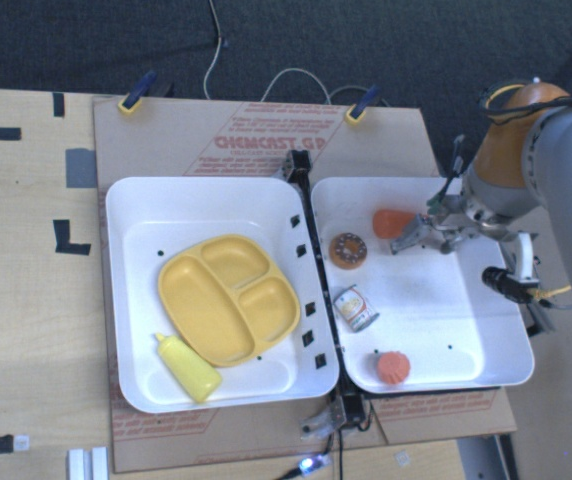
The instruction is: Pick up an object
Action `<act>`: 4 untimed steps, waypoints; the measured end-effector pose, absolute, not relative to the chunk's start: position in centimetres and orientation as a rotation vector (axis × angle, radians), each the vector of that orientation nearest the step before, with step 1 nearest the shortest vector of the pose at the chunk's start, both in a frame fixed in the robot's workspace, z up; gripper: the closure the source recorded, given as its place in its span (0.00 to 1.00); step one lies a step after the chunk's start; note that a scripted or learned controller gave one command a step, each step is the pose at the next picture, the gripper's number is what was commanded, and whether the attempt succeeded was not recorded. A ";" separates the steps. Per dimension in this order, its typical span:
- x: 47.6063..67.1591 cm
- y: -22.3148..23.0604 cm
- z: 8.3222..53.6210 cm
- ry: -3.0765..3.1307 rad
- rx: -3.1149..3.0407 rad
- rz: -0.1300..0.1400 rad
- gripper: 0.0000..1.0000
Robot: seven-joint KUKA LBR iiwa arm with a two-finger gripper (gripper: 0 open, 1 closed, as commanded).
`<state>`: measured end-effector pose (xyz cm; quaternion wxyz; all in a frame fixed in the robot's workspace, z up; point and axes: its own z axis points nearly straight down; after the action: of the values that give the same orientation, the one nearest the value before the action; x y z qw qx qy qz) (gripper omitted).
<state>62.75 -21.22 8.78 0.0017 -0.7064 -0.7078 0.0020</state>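
Left bin [126,268]: one yellow tray [228,298], one mustard bottle [188,366]. Right bin [466,358]: one doughnut [347,250], one tin [355,308], two reddish items [393,367], the upper [392,221] touching my tool [406,240]. My tool's grip: too small to tell.

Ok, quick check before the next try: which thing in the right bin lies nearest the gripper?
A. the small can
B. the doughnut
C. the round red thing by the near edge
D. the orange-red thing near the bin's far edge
D: the gripper sits just beside the orange-red thing in the right bin; the doughnut is next closest.
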 end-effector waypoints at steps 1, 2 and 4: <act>62.9 -21.2 10.1 -2.225 -2.218 0.003 1.00; 63.1 -22.0 15.0 -2.225 -2.222 -0.002 1.00; 63.8 -21.9 27.8 -2.228 -2.223 -0.004 1.00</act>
<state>63.83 -21.88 27.76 -0.0029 -0.7062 -0.7080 -0.0012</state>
